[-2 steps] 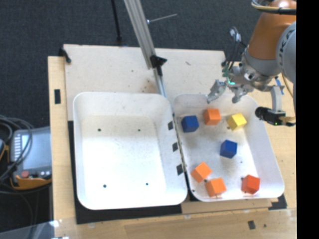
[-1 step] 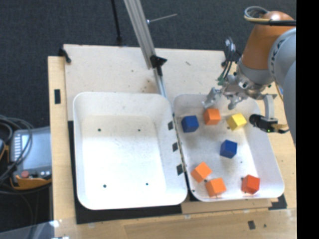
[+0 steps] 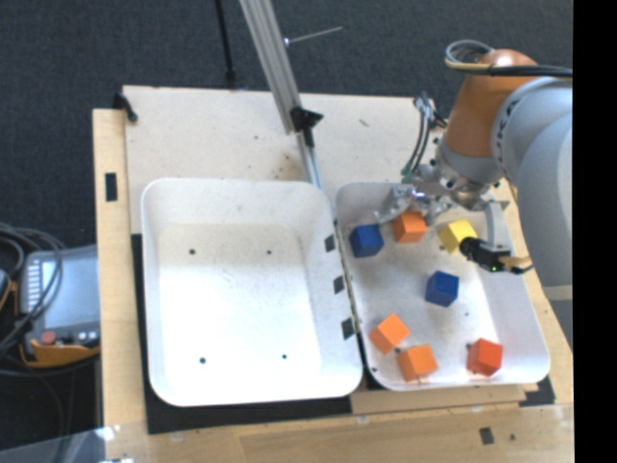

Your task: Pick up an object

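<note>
- Orange cube sits near the far end of the right bin, directly under the arm's wrist and touching or just beside the metal parts of the jaws.
- Whether those jaws are spread or closed, and whether they have hold of the cube, I cannot tell: the wrist and its cabling cover them from above.
- Arm reaches in from the right, its orange band above the wrist at the bin's far corner.
- Yellow cube lies just right of the orange one, under the wrist's edge.
- One blue cube rests to the left, near the bin's left wall; a second blue cube lies toward the bin's middle.
- Two more orange cubes sit close together at the near left of the bin; a red-orange cube lies at the near right.
- Left bin stands beside the right one on the worktop.
- A slanted metal rail crosses above the worktop's far side.
</note>
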Controlling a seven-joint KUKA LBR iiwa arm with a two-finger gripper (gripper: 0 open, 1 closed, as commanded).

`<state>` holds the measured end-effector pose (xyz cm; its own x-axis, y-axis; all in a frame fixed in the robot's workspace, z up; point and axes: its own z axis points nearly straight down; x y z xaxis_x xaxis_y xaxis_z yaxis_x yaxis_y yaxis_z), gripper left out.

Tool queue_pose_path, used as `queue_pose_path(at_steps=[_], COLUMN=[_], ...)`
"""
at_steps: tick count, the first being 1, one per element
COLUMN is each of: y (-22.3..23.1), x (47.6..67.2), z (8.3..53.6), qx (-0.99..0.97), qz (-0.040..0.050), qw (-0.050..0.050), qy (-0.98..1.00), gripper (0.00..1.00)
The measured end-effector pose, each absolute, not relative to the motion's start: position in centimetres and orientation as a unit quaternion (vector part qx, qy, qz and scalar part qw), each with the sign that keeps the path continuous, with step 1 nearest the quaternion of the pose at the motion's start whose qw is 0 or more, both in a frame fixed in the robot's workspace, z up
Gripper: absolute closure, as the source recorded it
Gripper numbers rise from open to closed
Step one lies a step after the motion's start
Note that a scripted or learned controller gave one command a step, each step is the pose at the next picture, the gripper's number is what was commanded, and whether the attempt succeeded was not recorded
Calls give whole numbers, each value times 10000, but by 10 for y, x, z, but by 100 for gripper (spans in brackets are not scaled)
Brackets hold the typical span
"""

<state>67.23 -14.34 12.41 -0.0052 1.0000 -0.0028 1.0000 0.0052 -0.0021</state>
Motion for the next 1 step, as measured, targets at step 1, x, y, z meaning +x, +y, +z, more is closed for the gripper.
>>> queue_pose_path(at_steps=[1], y=[-145], x=[674], z=[99], qx=[7053], qz=[-2], qw=[28], qy=[7089], gripper=[0])
